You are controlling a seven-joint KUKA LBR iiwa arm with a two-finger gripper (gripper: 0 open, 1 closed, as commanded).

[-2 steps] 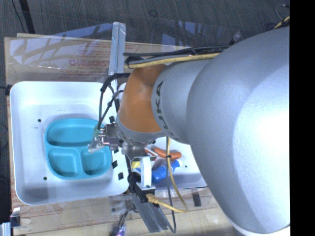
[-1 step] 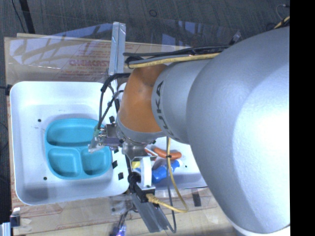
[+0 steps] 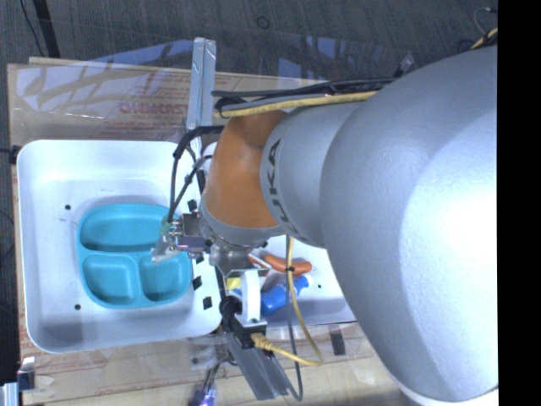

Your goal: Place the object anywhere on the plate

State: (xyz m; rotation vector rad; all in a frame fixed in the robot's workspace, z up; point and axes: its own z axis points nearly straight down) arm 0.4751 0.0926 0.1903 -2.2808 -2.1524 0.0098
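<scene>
Task object is likely among the small items in the right bin (image 3: 338, 299), mostly hidden under the arm: an orange piece (image 3: 287, 266), carrot-like, lying flat, and a blue and yellow item (image 3: 275, 297) just nearer. Both look like light rigid plastic, smooth, probably slippery; the orange one is best pinched across its narrow middle. Gripper (image 3: 173, 245) sits at the right rim of the blue divided plate (image 3: 114, 256) in the left bin (image 3: 42, 227). Cannot tell the jaw opening, nor anything held

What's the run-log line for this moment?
arm: over bins | gripper: above blue plate right edge | grasp: unclear | orange and blue items: right bin
</scene>
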